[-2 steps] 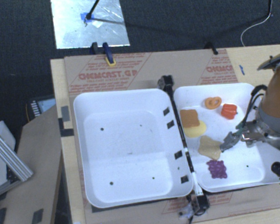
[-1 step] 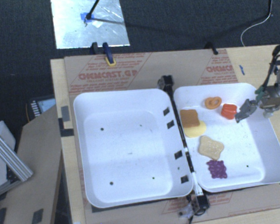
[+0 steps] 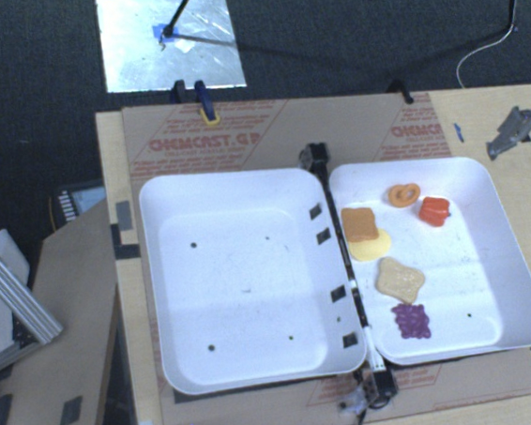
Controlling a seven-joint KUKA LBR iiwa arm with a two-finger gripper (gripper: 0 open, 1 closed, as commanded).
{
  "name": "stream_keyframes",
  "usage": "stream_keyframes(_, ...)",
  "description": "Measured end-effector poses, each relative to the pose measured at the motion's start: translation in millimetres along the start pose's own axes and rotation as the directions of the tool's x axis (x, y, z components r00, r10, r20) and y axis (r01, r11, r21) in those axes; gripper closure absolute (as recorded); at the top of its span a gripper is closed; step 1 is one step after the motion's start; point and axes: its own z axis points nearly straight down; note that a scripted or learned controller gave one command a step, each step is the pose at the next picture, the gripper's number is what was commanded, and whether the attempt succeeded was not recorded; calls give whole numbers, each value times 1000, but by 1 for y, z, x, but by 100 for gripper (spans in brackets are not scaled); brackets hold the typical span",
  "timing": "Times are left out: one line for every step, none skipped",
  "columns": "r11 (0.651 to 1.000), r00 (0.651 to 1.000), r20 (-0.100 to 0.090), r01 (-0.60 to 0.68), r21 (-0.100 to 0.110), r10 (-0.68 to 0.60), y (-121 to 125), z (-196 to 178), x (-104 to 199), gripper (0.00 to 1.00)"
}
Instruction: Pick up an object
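Pincer hangs small and grey beyond the far right corner of the shallow white plastic bin on the view's right, well apart from it; I cannot tell whether it is apart or together, and I see nothing in it. Inside that bin lie a red chunky toy pepper, an orange round piece, a tan square toast touching a yellow disc, a beige bread slice and a purple grape cluster. By my judgement nothing is picked yet: choosing, reaching, closing and lifting all remain.
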Motion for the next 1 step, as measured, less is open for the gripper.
stream_keyframes(1000,1000,0,2,-2,-2,37,-130,-15,0)
